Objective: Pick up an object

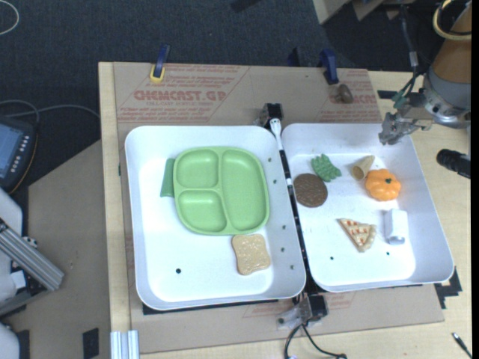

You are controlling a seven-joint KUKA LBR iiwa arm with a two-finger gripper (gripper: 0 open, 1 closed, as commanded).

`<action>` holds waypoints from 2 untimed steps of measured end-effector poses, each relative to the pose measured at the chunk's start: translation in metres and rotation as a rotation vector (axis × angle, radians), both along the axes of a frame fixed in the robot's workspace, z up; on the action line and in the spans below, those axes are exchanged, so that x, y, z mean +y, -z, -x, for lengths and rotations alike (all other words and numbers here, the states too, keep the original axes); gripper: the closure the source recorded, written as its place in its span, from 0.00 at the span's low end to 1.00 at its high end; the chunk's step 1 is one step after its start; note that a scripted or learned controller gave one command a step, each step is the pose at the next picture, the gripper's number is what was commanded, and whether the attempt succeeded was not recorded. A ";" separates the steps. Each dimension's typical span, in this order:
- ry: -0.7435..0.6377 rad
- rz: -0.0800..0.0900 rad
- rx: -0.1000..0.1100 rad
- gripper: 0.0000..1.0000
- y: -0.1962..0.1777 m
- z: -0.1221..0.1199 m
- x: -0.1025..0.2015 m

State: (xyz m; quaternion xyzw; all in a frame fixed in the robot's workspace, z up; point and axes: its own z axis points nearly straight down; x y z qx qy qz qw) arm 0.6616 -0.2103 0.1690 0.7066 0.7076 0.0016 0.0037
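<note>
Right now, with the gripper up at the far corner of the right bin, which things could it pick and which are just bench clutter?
Pickable:
- right bin: orange pumpkin, brown round cookie, green leafy piece, cone, pizza slice, white-grey piece
- left bin: toast slice, green divided plate

Clutter:
- blue clamps
- cardboard sheet

The gripper hangs over the right bin's far edge.

Glossy white plastic bins, matt green plastic tray, bare wood bench w/ smooth finish.
</note>
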 end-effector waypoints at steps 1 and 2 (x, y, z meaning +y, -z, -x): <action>0.000 0.000 0.000 1.00 -0.054 -0.001 0.000; -0.003 -0.004 0.010 1.00 -0.045 0.013 0.048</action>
